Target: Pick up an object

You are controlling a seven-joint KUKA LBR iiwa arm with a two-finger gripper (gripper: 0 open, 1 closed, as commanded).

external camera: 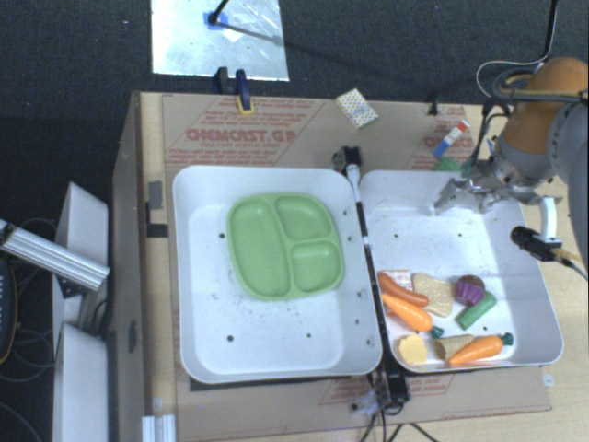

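Toy foods cluster in the near corner of the right shallow white bin (543, 325): two orange plastic carrots (405, 304), a tan cracker (434, 293), a purple piece (469, 290). In the left white bin (198, 274) lies a green divided plastic tray (285, 245). Farther back, the grey metal gripper (463, 194) hovers over the right bin's far edge, fingers spread apart, holding nothing.

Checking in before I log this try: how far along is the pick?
Nothing looks picked yet. The tool sits over the right bin's far edge, nothing visibly in it. The toy food pile, carrot included, lies untouched at the near end. Approach, grasp and lift remain.
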